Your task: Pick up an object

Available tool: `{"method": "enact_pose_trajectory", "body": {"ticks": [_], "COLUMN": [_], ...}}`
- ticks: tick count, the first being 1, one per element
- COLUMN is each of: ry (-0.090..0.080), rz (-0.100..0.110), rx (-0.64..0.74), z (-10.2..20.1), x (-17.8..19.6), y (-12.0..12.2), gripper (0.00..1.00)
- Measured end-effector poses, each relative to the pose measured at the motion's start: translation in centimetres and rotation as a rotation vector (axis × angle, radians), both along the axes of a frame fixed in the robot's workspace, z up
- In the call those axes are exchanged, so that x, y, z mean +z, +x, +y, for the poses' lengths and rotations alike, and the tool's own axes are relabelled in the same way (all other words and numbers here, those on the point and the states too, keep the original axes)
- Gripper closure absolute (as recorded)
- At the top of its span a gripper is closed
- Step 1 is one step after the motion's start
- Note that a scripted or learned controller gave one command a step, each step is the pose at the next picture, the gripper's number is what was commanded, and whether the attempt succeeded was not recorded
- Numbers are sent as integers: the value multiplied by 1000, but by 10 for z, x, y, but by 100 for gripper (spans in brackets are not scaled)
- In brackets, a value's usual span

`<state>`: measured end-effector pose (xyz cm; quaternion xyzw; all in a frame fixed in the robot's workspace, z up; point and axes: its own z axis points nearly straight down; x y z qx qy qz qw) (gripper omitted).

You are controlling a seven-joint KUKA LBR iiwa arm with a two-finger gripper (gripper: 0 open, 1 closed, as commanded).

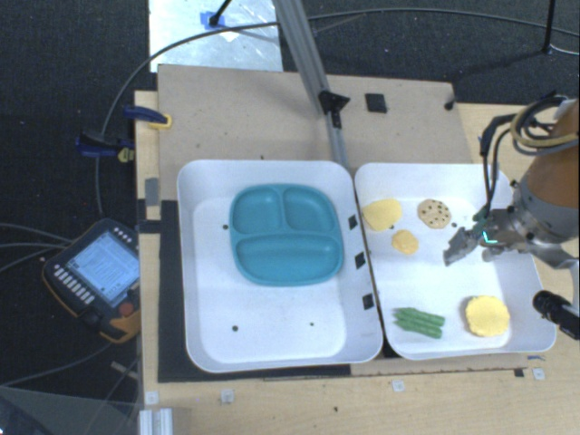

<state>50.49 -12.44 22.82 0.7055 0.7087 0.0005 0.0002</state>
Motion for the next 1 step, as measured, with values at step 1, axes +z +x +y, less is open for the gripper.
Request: {"method": "enact_pose_trajectory", "body": {"ticks": [1], "ry": [0], "rz": [-1], "rx": [0], "z": [0], "x": [0], "y": [0], "gripper": [0]}}
